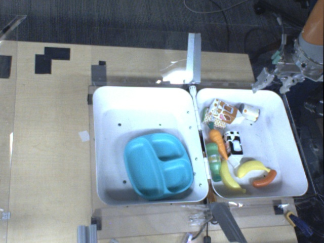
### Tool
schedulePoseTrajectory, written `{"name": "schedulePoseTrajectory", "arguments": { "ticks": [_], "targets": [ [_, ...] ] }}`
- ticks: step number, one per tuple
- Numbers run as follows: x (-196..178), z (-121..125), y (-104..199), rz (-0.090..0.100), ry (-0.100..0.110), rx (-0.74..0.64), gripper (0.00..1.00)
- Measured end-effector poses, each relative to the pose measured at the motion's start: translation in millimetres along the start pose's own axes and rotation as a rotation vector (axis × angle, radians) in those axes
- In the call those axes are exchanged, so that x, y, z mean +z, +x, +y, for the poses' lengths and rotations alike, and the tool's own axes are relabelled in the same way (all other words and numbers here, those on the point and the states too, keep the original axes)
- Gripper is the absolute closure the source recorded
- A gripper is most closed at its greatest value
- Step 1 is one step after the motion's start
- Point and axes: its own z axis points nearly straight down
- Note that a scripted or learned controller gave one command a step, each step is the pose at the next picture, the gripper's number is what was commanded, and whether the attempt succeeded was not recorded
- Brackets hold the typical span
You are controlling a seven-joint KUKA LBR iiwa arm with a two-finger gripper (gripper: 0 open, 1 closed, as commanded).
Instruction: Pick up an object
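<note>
The right bin point(291, 135) holds several small objects. At its far left lies a patterned box point(221, 112), with a small white canister point(249, 113) next to it. An orange carrot point(217, 141), a black-and-white piece point(233, 144) and a green item point(214, 162) sit along the left wall. Two yellow bananas point(231, 176) point(251, 168) and a red-orange sausage shape point(264, 179) lie near the front. My gripper point(272, 84) hangs open over the bin's far rim, above and behind the canister, with nothing between its fingers.
The left bin point(109, 135) holds a blue divided plate point(159, 165). A metal post point(194, 59) stands upright behind the divider between the bins. Cables lie on the dark floor beyond the bench.
</note>
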Motion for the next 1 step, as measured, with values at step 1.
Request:
{"name": "schedulePoseTrajectory", "arguments": {
  "ticks": [1],
  "targets": [
    [118.1,-6.8,65.9,0.001,0.003,0.177,0.00]
  ]
}}
